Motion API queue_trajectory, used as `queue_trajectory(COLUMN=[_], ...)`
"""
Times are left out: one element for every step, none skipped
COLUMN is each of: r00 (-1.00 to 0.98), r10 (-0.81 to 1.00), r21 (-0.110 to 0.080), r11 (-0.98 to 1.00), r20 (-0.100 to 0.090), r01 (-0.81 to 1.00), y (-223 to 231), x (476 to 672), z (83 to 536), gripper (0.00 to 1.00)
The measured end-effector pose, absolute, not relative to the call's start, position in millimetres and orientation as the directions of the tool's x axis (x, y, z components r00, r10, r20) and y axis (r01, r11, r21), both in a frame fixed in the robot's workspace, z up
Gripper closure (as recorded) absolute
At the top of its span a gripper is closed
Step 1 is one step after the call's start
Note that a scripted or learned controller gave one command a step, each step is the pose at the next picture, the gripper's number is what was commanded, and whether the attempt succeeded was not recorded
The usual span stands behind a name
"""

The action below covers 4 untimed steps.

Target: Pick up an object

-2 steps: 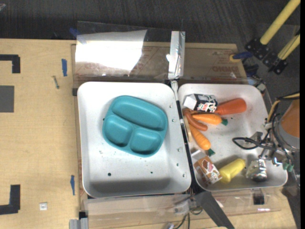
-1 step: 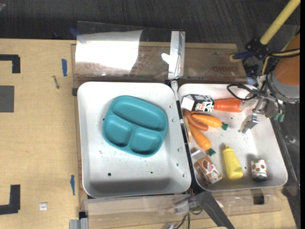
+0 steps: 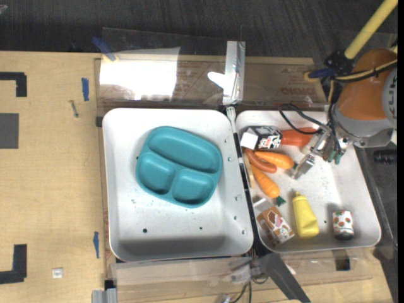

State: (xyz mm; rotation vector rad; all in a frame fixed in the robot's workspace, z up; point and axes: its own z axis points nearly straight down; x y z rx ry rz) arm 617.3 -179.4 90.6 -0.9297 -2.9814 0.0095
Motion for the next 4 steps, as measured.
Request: queue_trajectory(r00=[-0.766, -0.787, -0.764, -0.764], r10=[0.643, 0.617, 0.645, 0.644], r21=[0.001, 0.003, 0.009, 0.013], r11=[0.766, 0.787, 0.764, 0.765], r20=[-0.018, -0.009, -0.019, -0.023], r01=[0.643, 0.617, 0.645, 0.644], y=[-99.9, -129.7, -140.7, -140.3], x=[595.8, 510.9, 488.4, 490.4], z=[90.5, 89.3, 90.2, 100.8], gripper=[0.0, 0.0, 0.0, 1.0])
